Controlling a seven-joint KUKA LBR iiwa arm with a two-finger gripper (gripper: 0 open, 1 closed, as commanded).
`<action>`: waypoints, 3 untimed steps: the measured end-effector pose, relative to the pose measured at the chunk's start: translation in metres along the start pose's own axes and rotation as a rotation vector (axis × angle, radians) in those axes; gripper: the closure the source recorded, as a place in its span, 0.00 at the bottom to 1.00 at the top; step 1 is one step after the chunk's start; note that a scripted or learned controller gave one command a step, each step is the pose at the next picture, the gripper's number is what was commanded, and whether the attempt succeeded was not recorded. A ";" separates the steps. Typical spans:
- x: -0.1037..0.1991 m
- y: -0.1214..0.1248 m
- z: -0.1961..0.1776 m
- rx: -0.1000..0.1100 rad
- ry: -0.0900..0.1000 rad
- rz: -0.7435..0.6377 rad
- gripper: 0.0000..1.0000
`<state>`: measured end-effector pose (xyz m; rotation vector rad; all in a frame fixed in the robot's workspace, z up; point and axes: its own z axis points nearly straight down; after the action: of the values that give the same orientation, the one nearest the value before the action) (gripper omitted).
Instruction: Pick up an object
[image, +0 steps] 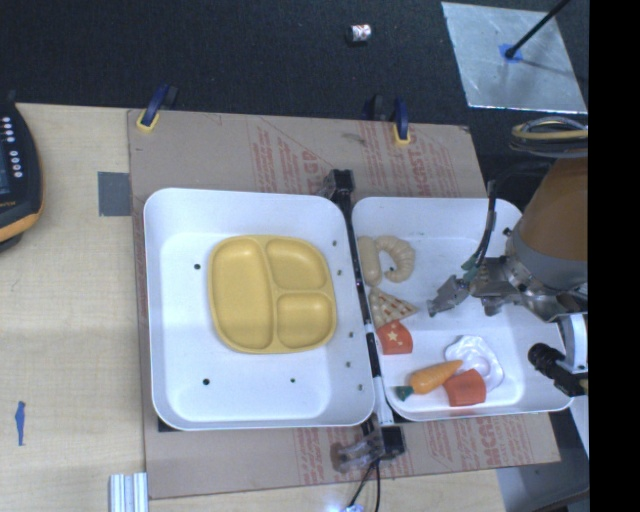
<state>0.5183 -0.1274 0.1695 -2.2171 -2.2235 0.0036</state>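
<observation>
Gripper (447, 297) from three o'clock over right bin (440, 214), finger state unclear; yellow divided plate (271, 293) in left bin (180, 380).

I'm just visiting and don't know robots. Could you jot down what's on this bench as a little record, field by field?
left bin: holds a yellow divided plate
right bin: holds toy food
toy food: croissant, waffle piece, red piece, carrot, red block, white piece
arm: reaches in from the right, over the right bin
gripper: above bare bin floor, holding nothing visible
</observation>
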 end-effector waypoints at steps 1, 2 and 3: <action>0.006 0.035 0.078 0.000 0.003 -0.003 0.00; 0.023 0.106 0.073 -0.011 -0.017 0.001 0.00; 0.028 0.140 0.068 -0.004 -0.001 -0.003 0.00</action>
<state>0.6581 -0.0992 0.1015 -2.2160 -2.2291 0.0005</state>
